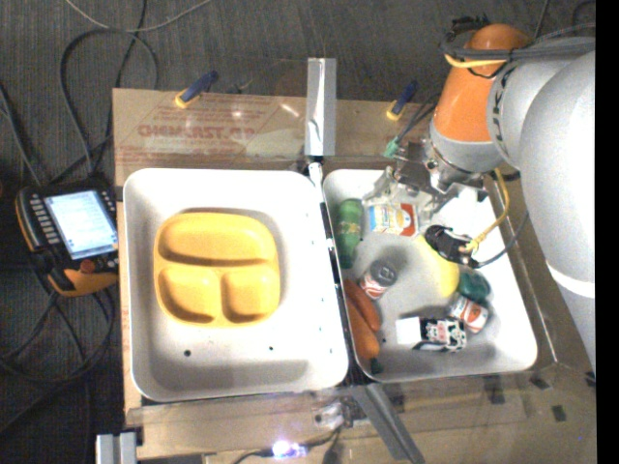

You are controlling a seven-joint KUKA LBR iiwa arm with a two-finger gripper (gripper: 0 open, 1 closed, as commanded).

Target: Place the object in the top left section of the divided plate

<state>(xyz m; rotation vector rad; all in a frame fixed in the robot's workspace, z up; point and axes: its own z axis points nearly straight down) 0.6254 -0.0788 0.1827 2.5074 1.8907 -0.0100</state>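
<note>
from the overhead camera i see the two white bins side by side. the left bin (145, 356) carries only the yellow divided plate (220, 266), lying flat near its middle with its one wide section toward the far side and two smaller ones toward me — set apart like that, i'd judge, so the drop target stays uncluttered. the right bin (513, 351) is the supply side: a green bottle (348, 228) along its left wall, an orange carrot-like piece (363, 322) below it, a small white-and-red carton (392, 218), a can (379, 278), a yellow round thing (443, 274) and a few small packets near the front.

the gripper (418, 177) sits low over the far end of that right bin, just above the carton. the wrist hardware and cables crowd it — i cannot tell how far apart it is set, nor whether it has hold of anything. which object it is meant to take is not clear to me; every candidate i can see lies in the right bin, well apart from the plate's top left section.
</note>
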